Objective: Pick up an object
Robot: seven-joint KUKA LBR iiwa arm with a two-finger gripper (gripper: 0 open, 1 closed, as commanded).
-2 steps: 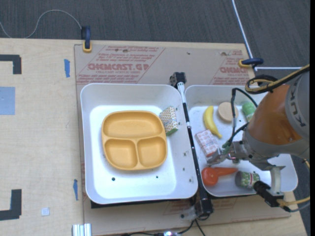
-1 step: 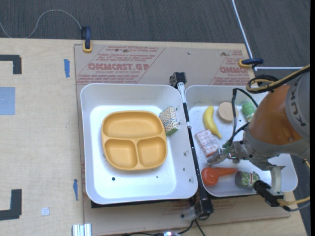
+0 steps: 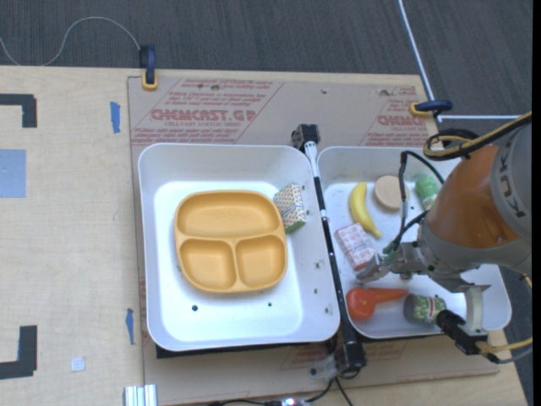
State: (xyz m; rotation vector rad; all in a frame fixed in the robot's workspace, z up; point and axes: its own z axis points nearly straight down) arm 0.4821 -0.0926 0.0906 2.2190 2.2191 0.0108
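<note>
My gripper (image 3: 378, 266) hangs low over the right bin (image 3: 499, 311), beside the lower edge of a red and white packet (image 3: 355, 244) and just above an orange-red carrot-like toy (image 3: 368, 301). A yellow banana (image 3: 363, 207) lies toward the bin's back, with a round beige disc (image 3: 390, 192) and a green item (image 3: 425, 188) behind it. A green and grey object (image 3: 422, 309) rests at the front, partly under the arm. I see nothing lifted by the gripper.
The left bin (image 3: 161, 252) holds a yellow divided plate (image 3: 230, 240) and a small patterned box (image 3: 292, 205) at the plate's right rim. The grey arm with its orange band (image 3: 469, 205) covers the right bin's right half. Clamps (image 3: 149, 66) hold the cardboard base.
</note>
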